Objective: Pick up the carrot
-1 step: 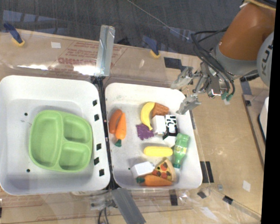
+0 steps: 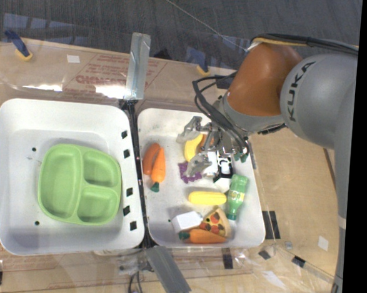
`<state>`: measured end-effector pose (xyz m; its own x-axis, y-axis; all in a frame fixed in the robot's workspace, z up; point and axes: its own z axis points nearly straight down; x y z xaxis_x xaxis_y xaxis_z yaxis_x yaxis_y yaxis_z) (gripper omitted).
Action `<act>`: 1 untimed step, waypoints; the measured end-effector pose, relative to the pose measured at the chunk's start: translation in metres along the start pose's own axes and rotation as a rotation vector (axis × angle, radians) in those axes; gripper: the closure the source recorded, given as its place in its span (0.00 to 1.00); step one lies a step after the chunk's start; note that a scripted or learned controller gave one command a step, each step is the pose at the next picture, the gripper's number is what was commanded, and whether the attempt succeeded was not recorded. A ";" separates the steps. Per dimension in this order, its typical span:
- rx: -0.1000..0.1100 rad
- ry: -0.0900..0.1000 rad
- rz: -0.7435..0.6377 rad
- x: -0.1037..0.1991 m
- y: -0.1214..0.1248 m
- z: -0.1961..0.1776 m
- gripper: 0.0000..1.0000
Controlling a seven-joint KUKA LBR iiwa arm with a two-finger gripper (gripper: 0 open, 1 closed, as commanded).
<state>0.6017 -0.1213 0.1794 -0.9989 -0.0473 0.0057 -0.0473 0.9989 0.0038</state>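
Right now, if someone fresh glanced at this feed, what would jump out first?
Most likely the grey arm with its orange band, reaching in from the right with its pincer low over the cluttered right bin. Next the bright green divided plate, alone in the left bin. Then the carrot, lying by the right bin's left wall, apart from the pincer.

Grey KUKA arm (image 2: 321, 99), black lettering, orange band above the metal gripper (image 2: 199, 151); black cables looped beside it.
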 end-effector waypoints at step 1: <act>0.002 -0.003 -0.025 0.024 0.033 0.086 0.00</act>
<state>0.5758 -0.0896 0.0939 -0.9974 -0.0725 0.0023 -0.0725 0.9974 0.0018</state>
